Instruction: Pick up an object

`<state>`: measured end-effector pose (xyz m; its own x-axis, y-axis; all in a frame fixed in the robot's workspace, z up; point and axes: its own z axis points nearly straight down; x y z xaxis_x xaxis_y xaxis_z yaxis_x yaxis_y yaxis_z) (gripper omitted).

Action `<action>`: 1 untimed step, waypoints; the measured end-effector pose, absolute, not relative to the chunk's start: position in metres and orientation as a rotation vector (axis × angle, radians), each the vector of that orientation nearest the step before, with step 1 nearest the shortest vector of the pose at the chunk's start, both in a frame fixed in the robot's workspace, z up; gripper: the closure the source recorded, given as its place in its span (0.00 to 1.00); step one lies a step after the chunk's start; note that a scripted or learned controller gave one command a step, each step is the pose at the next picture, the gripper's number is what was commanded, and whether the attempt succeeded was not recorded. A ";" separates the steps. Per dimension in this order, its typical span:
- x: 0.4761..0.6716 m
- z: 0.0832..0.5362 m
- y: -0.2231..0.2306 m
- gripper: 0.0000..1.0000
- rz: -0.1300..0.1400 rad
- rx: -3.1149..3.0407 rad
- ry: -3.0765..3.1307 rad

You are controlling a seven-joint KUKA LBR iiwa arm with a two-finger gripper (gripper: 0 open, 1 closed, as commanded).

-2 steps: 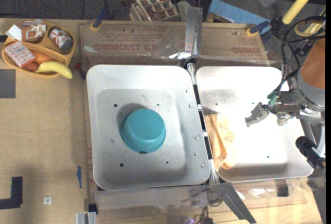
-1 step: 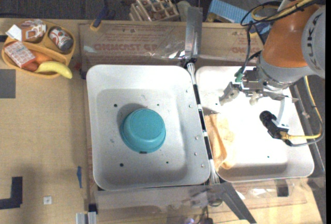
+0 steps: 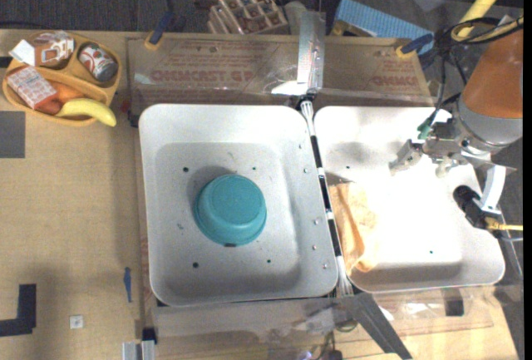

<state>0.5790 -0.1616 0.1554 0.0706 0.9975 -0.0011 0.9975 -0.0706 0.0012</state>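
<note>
Broadly, worktop: the tan wooden worktop [image 3: 66, 209] carries my two bins side by side, so anything I lift from one can go straight across to the other.
Left bin: the shallow white plastic left bin [image 3: 166, 134] holds the teal round plastic bowl [image 3: 231, 209], mouth down near the middle and well apart from every wall, which I judge leaves room to come at it from above.
Right bin: the shallow white plastic right bin [image 3: 432, 267] holds a crumpled tan-orange cloth [image 3: 353, 225], bunched against the wall next to the divider; I think a grasp there would be cramped.
Arm: my grey arm with its orange band [image 3: 495, 88] reaches in over the right bin's far right part.
Hand: my hand [image 3: 428, 152] hangs over the upper part of the right bin, well apart from both cloth and bowl; I cannot tell whether it is spread or pressed together, and I see nothing between its tips.
Fruit tray: a yellow tray [image 3: 58, 113] of toy food with a banana sits on the worktop's far left corner, out of my way.
</note>
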 end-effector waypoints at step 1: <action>0.596 0.088 -0.146 0.00 0.005 2.445 1.966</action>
<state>0.5962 -0.1458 0.0875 0.2144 0.9767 0.0002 0.9767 -0.2144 0.0053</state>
